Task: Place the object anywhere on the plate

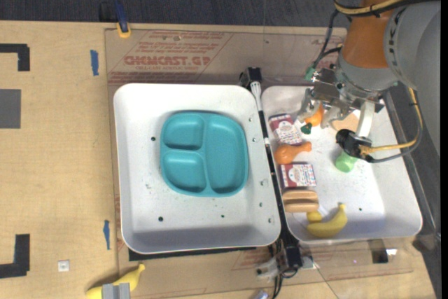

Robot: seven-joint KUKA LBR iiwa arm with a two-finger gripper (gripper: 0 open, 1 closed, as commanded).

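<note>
Plainly, the gripper (313,115) hangs over the right bin (399,210) with a small orange carrot (312,118) between its fingers, and since the teal plate (205,153) sits well apart in the left bin (133,150), a thin hold could drop it.

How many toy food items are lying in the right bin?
6 visible: a carrot by the pincer, two snack packets, a chicken drumstick, a hot dog and a banana at the near edge. The arm may hide more.
</note>
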